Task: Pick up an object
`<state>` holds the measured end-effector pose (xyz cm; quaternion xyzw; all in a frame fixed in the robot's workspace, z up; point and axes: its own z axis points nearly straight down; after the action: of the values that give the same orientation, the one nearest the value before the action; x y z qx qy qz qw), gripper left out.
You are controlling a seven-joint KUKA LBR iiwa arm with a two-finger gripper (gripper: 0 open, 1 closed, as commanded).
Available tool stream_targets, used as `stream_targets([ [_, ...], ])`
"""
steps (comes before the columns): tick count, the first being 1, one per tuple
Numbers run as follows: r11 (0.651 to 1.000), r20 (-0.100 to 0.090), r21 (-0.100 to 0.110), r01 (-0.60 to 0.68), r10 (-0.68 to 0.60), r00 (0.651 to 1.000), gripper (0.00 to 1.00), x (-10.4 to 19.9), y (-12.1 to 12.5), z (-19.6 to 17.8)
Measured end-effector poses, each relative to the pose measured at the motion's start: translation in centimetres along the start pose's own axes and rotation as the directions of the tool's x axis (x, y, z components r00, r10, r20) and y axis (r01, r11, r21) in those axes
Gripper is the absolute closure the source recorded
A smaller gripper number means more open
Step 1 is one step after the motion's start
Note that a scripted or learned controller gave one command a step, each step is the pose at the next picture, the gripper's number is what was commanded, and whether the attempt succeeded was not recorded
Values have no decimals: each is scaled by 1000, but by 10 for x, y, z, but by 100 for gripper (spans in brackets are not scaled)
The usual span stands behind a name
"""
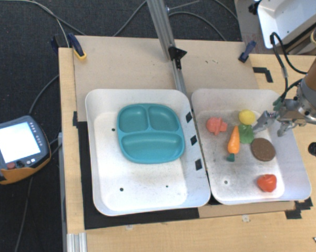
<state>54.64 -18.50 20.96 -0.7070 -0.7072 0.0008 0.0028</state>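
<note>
Over the right bin (299, 185), open end effector (273, 124); no legible writing.

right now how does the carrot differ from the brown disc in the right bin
The carrot is orange, long and narrow, lying lengthwise up the bin; the brown disc is round and flat. The carrot sits nearer the bin's middle, the disc nearer the gripper. Both lie loose in the right bin.

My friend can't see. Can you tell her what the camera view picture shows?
A robot arm's open tool hovers over the right bin, near toy food: a yellow lemon, carrot, brown cookie and red tomato. The left bin holds a teal divided plate.
</note>
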Motion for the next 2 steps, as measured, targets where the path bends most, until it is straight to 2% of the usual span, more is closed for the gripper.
stream_targets([
  [1, 1000, -1, 1, 0, 0, 1000, 0, 10, -4, 51],
  [2, 1000, -3, -6, 1, -1, 1000, 0, 15, 4, 105],
])
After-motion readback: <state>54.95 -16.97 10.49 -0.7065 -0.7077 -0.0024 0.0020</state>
